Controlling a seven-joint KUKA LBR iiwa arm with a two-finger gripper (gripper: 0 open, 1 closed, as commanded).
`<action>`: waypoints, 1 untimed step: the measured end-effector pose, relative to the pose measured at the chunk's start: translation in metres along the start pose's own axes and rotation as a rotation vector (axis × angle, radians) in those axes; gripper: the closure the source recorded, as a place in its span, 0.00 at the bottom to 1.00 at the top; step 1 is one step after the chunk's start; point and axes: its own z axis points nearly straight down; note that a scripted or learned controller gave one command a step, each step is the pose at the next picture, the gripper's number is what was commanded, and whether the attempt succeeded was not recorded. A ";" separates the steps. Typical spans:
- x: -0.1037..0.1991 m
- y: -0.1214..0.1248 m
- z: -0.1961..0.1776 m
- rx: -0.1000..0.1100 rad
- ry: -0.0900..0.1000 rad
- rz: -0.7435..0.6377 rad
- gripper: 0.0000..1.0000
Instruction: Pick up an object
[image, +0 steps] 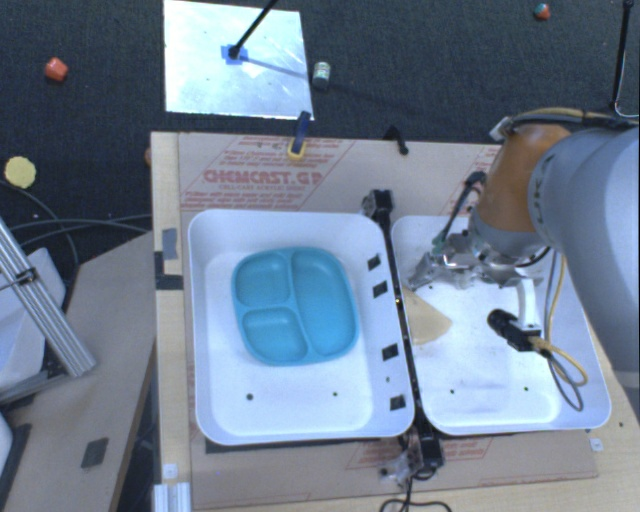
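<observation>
Candidate object: flat pale-tan piece (428, 322), lying on the floor of the right bin (500, 405), close against that bin's left wall. Material not identifiable; it looks thin and sheet-like, so probably light and possibly floppy. With so little height to pinch, a straight-down grasp would likely slide off. Best hold, by my judgement, is the free edge that faces the bin's middle, away from the wall. Gripper (428, 272) sits low in the same bin, just beside the piece on its far side. Contact not confirmed, and I cannot tell whether the gripper is released or clenched; nothing is visibly carried. The left bin (290, 412) holds 1 blue plate (295, 305) with 3 compartments, lying flat near the centre. It looks like stiff, smooth plastic, graspable only at the rim, so it is the poorer target. Both bins rest on a brown board (260, 160) printed in red; the large line reads "CHEMCAST GP", with smaller lines around it too fine to read. No label seen on the piece, the plate or the bins.
</observation>
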 end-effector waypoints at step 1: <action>0.032 -0.099 -0.105 0.000 0.001 0.007 0.00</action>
